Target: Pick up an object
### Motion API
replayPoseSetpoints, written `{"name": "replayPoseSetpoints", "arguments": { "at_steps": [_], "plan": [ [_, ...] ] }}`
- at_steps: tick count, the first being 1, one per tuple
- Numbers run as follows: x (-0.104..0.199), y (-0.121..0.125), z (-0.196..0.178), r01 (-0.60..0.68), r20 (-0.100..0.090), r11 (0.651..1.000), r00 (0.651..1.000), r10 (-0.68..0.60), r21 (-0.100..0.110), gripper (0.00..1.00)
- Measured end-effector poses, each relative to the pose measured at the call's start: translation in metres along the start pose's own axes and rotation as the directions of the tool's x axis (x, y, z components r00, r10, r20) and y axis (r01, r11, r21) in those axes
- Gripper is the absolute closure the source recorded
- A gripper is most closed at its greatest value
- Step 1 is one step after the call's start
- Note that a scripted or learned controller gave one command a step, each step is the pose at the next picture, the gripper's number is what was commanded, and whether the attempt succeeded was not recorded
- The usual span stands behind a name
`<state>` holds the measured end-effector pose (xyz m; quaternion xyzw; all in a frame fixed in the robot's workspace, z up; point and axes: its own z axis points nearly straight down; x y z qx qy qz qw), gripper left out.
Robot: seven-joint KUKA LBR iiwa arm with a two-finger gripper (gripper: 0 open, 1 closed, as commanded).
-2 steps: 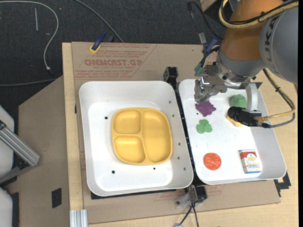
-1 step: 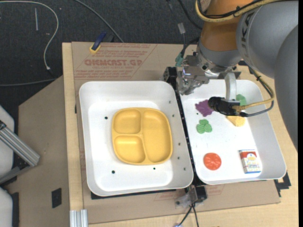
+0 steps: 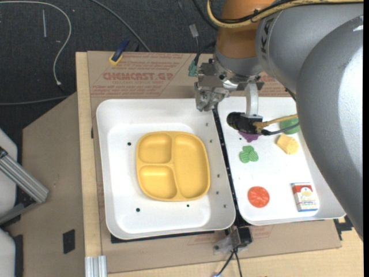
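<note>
Tool (image 3: 203, 104) hangs at left bin's (image 3: 115, 154) far corner — yellow plate (image 3: 173, 166) near.

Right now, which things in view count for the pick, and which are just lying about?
For the job: gripper; yellow plate; green piece; yellow block; red disc; small box.

Lying about: blue-and-yellow thing on the cardboard sheet; white cable on the dark floor.
</note>
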<state>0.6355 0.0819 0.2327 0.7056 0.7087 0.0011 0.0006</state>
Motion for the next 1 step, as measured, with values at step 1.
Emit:
{"name": "replayPoseSetpoints", "arguments": {
  "at_steps": [1],
  "plan": [
    [-0.0021,-0.0008,-0.0016,-0.003,0.000,1.000,1.000,0.003,0.000,0.00]
  ]
}}
